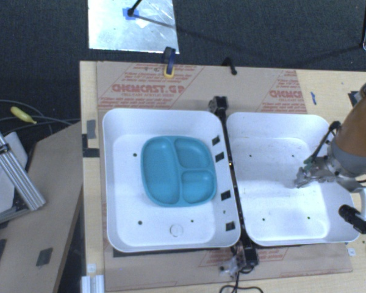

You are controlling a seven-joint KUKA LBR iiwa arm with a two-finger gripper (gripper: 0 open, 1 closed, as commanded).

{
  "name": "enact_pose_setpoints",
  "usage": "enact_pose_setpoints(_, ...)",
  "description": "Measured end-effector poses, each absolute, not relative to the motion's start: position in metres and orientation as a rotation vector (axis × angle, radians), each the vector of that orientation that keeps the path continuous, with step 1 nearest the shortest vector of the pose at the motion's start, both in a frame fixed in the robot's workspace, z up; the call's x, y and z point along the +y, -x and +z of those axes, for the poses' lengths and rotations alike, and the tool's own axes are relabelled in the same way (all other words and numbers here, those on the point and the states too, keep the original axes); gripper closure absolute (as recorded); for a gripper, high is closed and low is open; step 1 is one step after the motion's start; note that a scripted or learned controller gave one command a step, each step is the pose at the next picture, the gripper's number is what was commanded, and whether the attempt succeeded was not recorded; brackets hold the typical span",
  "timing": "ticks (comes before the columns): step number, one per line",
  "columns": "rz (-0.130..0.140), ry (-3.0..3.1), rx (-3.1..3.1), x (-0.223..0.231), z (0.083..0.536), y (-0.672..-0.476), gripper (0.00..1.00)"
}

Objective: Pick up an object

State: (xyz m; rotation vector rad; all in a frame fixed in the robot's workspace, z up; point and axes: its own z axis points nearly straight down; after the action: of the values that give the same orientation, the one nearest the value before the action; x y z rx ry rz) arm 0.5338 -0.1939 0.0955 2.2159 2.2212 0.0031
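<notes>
A: Start at the near edge. What is there?

B: The tabletop (pixel 189 267) edge, with a dark clamp (pixel 247 256) at the seam between the two bins. A small pale disc (pixel 176 229) lies on the floor of the left bin (pixel 119 182), near its front wall.

A: And the task's thing?

B: A blue plate (pixel 177 171) with three compartments lies flat in the middle of the left bin, just behind the disc and apart from it.

A: Where is the arm?

B: The arm (pixel 357 136) comes in from the right over the right bin (pixel 274 163). Its tool (pixel 306 177) sits low over that bin's right half, well apart from the plate.

A: Is the tool open or closed?

B: I cannot tell; it is too small and blurred. I see nothing gripped in it.

A: Farther back?

B: Brown board with red lettering under the bins, a yellow-and-blue clip (pixel 169 63) at the far edge, then a shiny sheet (pixel 134 17) on dark floor.
</notes>
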Motion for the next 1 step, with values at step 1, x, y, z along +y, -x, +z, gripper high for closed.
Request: enact_pose_setpoints(1, 0.018, -2.202, 2.226, -0.1221, 0.2584, -0.4884, 1.0)
